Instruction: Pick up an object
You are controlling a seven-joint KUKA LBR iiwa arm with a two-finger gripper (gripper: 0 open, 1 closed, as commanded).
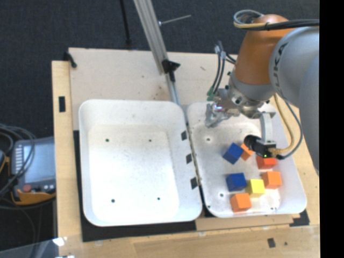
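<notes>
In the right bin, the blocks sit in a bunch near the front. The closest one, a blue block, lies below and a bit right of the end effector. The end effector holds nothing; how open it is cannot be told.

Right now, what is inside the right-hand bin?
The right bin holds two blue blocks, four orange blocks and a yellow block. The arm covers its far corner.
</notes>
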